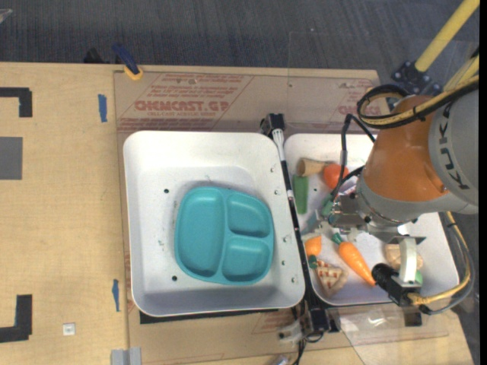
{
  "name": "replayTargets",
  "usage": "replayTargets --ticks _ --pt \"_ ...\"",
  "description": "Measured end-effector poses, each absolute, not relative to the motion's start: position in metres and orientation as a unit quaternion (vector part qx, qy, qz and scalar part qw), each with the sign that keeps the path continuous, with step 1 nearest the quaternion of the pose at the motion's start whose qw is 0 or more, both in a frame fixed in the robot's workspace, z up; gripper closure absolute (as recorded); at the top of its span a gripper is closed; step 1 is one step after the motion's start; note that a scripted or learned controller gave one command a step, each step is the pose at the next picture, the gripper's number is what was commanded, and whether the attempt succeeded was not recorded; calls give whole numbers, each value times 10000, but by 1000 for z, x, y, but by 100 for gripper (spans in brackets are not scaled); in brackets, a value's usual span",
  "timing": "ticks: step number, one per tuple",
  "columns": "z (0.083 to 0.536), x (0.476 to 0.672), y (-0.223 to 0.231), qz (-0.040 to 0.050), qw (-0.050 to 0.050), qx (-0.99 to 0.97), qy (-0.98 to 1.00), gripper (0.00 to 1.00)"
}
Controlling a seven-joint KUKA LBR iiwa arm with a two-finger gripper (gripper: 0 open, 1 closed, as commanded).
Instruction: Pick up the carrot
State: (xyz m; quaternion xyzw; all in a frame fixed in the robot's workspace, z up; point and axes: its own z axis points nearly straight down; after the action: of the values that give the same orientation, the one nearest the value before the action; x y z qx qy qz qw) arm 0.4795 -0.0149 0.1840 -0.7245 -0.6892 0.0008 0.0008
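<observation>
The carrot (356, 261) is orange and tapered. It lies in the right bin (449, 242) near the front, its thick end pointing up-left and its tip toward the front right. My gripper (337, 220) hangs over the right bin's middle, just above and left of the carrot's thick end. Nothing shows between its fingers, and the carrot rests on the bin floor. The arm's orange band and grey wrist hide the bin's back right part.
The right bin also holds a round orange piece (332, 175), a beige cylinder (310, 166), a green stick (301, 195), a small orange piece (313, 245) and a waffle-like wedge (329, 275). A teal divided plate (224, 234) lies in the left bin (144, 204).
</observation>
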Motion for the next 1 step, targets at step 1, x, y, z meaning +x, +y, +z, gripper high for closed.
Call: replayTargets --ticks 1 --pt "184 479 -36 5 4 -7587 -6514 0"
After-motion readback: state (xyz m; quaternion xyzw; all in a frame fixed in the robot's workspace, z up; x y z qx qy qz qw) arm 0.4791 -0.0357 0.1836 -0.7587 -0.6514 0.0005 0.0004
